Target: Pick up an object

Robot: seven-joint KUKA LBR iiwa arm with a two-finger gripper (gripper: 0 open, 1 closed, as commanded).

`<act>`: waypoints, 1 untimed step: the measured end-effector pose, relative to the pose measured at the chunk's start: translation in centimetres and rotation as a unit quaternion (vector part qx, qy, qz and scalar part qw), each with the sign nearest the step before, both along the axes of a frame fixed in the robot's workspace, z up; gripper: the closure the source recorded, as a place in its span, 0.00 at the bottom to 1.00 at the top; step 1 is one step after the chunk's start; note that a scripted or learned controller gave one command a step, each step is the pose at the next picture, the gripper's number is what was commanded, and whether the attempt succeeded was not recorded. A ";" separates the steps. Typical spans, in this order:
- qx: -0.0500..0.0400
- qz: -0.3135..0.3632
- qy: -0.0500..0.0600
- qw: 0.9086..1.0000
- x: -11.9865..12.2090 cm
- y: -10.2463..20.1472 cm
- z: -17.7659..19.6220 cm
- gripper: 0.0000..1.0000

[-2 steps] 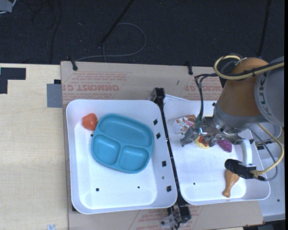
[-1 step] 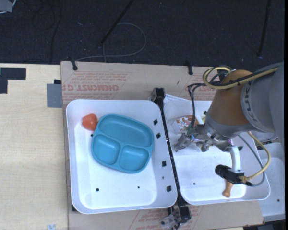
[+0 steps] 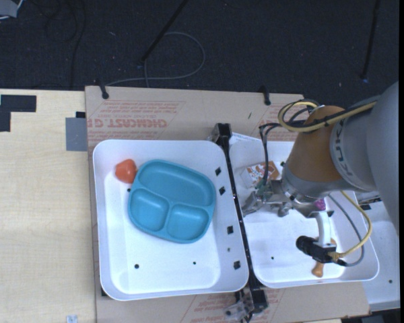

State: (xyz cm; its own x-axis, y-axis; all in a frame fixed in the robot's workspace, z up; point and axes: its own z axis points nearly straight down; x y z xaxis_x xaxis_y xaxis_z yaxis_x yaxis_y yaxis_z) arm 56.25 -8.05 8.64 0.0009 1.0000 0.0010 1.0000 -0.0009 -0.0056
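Here, the grey arm with its orange band (image 3: 323, 150) is seen reaching over the right-hand shallow white bin (image 3: 277, 264), and the two-finger gripper (image 3: 254, 200) is held low over that bin's floor, close to the black divider strip (image 3: 230, 194) where the two bins meet. Whether the gripper is clenched or released cannot be told, as its tip is small and partly hidden by the wrist; nothing can be made out in its grasp.

Just beyond the gripper, towards the far wall of the same bin, a small pale packet with colourful printing (image 3: 261, 172) is seen lying flat. It is near the gripper, but whether the two touch cannot be told.

Across the divider from the gripper, the left-hand shallow white bin (image 3: 161, 271) is found to hold two things. A sky-blue plastic tray with three compartments (image 3: 172, 200) is laid flat in the bin's far half, its nearest edge close to the divider. A small round orange-red ball (image 3: 126, 171) is set just beside the tray's corner farthest from the gripper, near the bin's outer wall.

Both bins are borne on a sheet of brown printed cardboard (image 3: 155, 116).
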 end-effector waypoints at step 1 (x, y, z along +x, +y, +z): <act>0.000 -0.004 0.000 1.000 0.0 -0.2 1.1 1.00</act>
State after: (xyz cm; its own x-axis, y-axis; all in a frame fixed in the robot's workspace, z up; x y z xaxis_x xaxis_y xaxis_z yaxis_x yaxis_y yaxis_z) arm 56.23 -8.24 9.76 0.0081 1.0000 0.0008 1.0000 -0.0081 -0.0058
